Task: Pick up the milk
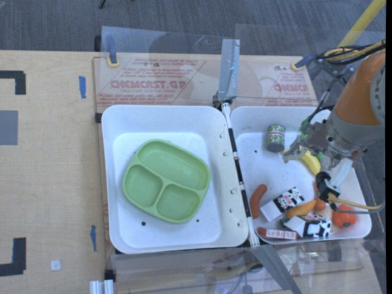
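Two small cow-patterned milk cartons lie in the right bin. One milk carton is tipped near the bin's middle front, and a second milk carton lies at the front edge. My gripper hangs over the middle right of that bin, right above a yellow banana. It is roughly a carton's length behind the nearer carton and touches neither one. The wrist hides its tips.
The right bin also holds a green can, a red sausage, an orange carrot, a red-orange fruit and a flat red item. A green divided plate lies in the left bin.
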Controlling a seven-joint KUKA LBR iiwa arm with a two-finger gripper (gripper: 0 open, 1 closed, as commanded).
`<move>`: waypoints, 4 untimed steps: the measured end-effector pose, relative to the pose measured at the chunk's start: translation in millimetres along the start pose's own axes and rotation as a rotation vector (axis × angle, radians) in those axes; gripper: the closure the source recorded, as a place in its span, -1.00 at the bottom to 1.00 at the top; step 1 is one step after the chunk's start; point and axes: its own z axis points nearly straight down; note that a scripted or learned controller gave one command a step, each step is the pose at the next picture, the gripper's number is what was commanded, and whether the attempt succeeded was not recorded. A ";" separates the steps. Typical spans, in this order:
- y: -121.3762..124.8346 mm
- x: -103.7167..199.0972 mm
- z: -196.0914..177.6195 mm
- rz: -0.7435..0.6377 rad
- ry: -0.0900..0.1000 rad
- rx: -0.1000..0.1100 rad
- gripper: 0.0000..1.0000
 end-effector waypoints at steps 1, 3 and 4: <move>-73.6 13.3 65.8 0.091 0.002 -0.004 -1.00; -104.2 60.0 -34.0 -0.054 0.001 -0.010 1.00; -106.8 59.8 -31.5 -0.055 0.000 0.000 -1.00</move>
